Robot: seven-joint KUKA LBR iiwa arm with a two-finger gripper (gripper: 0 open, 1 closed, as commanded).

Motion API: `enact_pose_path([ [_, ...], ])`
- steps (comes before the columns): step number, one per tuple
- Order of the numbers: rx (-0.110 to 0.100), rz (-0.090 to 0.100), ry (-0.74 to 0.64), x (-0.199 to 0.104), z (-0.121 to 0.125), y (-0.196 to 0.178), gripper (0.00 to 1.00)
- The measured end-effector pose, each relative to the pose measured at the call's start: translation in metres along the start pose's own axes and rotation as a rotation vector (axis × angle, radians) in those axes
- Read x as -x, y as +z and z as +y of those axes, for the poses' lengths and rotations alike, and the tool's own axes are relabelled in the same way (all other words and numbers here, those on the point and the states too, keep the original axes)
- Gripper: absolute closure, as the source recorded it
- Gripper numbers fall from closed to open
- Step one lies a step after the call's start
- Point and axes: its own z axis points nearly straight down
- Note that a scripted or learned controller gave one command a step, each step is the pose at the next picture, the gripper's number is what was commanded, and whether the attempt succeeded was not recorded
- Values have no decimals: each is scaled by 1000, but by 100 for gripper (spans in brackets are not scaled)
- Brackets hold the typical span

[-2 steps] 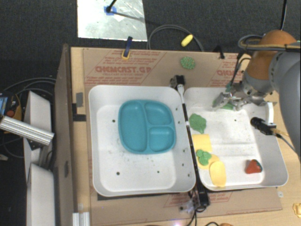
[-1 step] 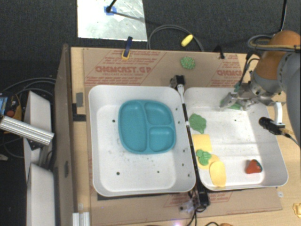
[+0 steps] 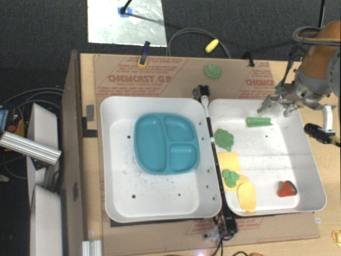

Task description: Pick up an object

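Note:
My gripper (image 3: 277, 106) hangs over the far right corner of the right bin (image 3: 306, 159), its two fingers spread apart with nothing between them, so it is open. Just below and left of it a green bar (image 3: 259, 122) lies flat on the bin floor. Further left sits a green leafy piece (image 3: 224, 138). Along the bin's left side lie a yellow square (image 3: 229, 160), a small green piece (image 3: 230, 176) and a yellow oval (image 3: 246, 195). A red strawberry (image 3: 287, 189) rests near the front right.
The left bin (image 3: 114, 159) holds a teal divided plate (image 3: 165, 143). A green round thing (image 3: 213, 71) lies on the cardboard behind the bins, with a yellow item (image 3: 212, 46) and cables beyond it. A metal rail (image 3: 29, 147) stands at far left.

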Motion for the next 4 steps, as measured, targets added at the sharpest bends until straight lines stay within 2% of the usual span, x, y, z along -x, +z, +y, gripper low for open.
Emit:
enact_pose_path([
  [1, -1, -1, -6, -48, -1, 49, 0],
  [2, 7, -3, -4, -44, 1, 34, 100],
  [3, 6, -3, -5, -44, 1, 34, 0],
  [4, -1, 1, -8, -119, 0, 47, 0],
])
